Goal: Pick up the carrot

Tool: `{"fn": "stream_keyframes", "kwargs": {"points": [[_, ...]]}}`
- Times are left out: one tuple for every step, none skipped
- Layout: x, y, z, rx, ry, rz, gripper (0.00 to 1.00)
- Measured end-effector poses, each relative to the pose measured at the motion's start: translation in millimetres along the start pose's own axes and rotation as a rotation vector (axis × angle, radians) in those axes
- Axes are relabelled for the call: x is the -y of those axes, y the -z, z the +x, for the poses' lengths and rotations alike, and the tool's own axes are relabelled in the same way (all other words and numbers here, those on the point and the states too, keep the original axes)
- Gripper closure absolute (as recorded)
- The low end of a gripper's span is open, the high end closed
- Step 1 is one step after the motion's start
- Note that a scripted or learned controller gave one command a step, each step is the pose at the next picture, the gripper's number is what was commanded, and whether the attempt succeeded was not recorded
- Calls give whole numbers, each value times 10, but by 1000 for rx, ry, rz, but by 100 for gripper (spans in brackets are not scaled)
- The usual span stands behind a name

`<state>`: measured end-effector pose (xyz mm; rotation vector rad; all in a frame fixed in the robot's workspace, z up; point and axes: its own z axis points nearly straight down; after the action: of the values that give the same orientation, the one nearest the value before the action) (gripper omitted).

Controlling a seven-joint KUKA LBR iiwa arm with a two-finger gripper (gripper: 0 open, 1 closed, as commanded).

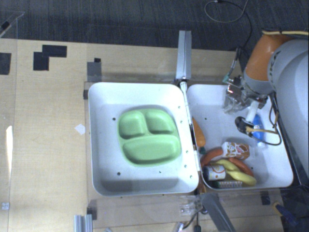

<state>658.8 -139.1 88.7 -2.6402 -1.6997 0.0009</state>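
The arm is seen entering from the right side of the camera view, its large grey body occupying the upper right and its orange band positioned above the wrist. The wrist is directed downward and toward the left, over the far right corner of the right bin. The gripper is located over the upper part of that bin, near its far wall. Nothing is seen between its tips, and its state, released or clenched, cannot be told from this view. A dark cable loop is seen hanging below the wrist, over the bin floor.

The carrot is located in the right bin, lying lengthwise against the bin's left wall, just beside the divider between the two bins. It is well apart from the gripper, lower and to the left of it.

A cluster of items is found in the near part of the right bin: a banana, a red item and a small package, lying close together and partly overlapping. The carrot's lower end is near this cluster.

The left bin contains a green divided plate, placed near its centre with three compartments facing up.
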Motion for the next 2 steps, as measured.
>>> {"fn": "stream_keyframes", "kwargs": {"points": [[-298,814,-382,0,-103,-4,100],[-208,1283,-529,0,-151,-4,100]]}}
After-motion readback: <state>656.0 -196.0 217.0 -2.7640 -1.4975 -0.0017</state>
